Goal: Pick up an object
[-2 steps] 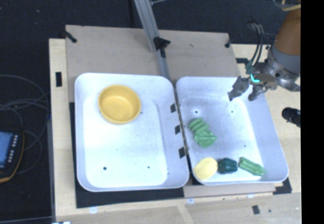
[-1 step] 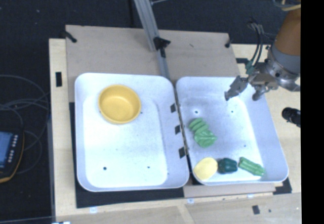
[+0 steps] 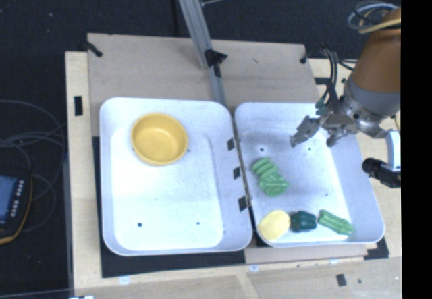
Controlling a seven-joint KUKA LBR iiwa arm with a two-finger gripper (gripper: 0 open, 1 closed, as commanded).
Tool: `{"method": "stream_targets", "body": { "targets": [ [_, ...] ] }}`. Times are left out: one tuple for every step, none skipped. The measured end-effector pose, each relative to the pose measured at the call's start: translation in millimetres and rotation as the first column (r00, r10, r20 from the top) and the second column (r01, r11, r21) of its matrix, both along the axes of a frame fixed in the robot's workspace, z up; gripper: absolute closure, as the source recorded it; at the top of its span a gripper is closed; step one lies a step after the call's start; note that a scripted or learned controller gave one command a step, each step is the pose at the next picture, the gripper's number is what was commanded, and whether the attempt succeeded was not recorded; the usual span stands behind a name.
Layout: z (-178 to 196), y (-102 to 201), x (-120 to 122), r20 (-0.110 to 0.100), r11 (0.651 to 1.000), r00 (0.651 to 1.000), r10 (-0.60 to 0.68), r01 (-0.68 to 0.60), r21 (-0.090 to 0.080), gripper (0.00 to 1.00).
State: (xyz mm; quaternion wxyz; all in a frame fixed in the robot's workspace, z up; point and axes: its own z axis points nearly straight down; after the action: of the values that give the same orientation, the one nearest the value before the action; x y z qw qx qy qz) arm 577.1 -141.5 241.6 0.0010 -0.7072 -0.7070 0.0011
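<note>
Camera view: looked down at a slant on my table, where two white bins sat side by side, and my arm came in from the right.
Hand: my hand hung over the upper part of the right bin, fingers spread wide with nothing between them, one tip pointing down-left, the other down.
Why so held: I judged the fingers were parted so they could drop around a piece and close on it; no grasp had been made yet.
Task things: four pieces lay in the right bin, all well below my hand. A ridged green piece sat near the bin's left wall. Along the bottom rim lay a yellow piece, a dark green piece just beside it, and a long green piece toward the right corner.
Why there: the lower three seemed to have gathered against the rim, which I judged would crowd a finger on that side.
Likely target: the ridged green piece, being nearest and apart from the others.
Left bin: the left bin carried a yellow bowl, upright, in its upper left part.
Between bins: dark clips sat along the seam where the two walls met.
</note>
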Motion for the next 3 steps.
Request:
{"method": "stream_targets", "body": {
  "targets": [
    [-62, 1, 3, -0.002, 1.000, 1.000, 0.000, 0.000, 0.000, 0.00],
    [-105, 3, 7, 0.000, 1.000, 1.000, -0.001, 0.001, 0.000, 0.00],
    [-92, 2, 8, 0.005, 1.000, 1.000, -0.001, 0.001, 0.001, 1.00]
  ]
}}
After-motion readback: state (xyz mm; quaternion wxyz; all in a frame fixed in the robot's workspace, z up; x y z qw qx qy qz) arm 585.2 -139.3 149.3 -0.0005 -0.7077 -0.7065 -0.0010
